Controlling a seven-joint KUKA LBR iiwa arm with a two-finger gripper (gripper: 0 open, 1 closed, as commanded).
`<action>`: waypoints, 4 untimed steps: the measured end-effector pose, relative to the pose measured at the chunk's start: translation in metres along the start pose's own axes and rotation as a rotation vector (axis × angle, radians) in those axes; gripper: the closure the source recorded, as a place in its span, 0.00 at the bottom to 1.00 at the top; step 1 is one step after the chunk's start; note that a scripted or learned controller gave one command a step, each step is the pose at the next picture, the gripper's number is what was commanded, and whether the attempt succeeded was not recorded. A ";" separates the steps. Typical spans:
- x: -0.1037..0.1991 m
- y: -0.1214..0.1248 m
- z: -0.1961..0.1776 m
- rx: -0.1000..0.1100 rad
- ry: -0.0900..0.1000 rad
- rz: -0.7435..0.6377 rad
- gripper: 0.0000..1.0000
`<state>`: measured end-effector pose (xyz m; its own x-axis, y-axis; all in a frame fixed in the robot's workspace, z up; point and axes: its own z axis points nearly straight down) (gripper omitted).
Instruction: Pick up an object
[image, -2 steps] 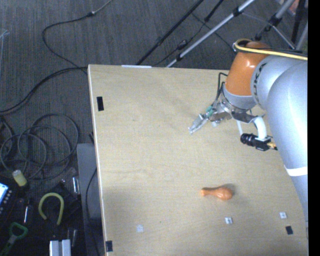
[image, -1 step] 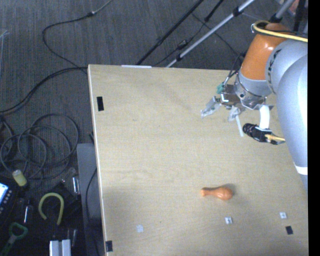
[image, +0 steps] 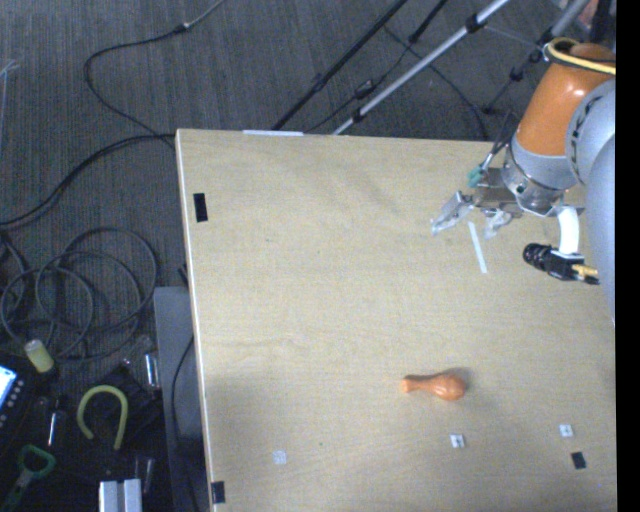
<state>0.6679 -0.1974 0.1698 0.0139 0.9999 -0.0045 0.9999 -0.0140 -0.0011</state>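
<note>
My grey arm with its orange band (image: 558, 98) reached in from the far right, the wrist bent down over the pale wooden bench top (image: 320, 300). My two-finger gripper (image: 465, 225) hung above the bench's far right part, its thin pale fingers (image: 478, 248) splayed apart, open, with nothing between them, though the view was soft there. The small orange pear-shaped object (image: 437, 386) lay on its side well apart from me, nearer the camera, its narrow end pointing left.
</note>
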 end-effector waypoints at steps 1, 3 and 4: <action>-0.021 0.001 0.026 0.001 0.001 -0.141 0.00; 0.032 0.000 0.085 -0.002 0.003 -0.473 0.00; 0.033 0.001 0.076 -0.004 0.004 -0.473 1.00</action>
<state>0.6692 -0.1652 0.0937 -0.4427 0.8967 -0.0008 0.8967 0.4427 0.0020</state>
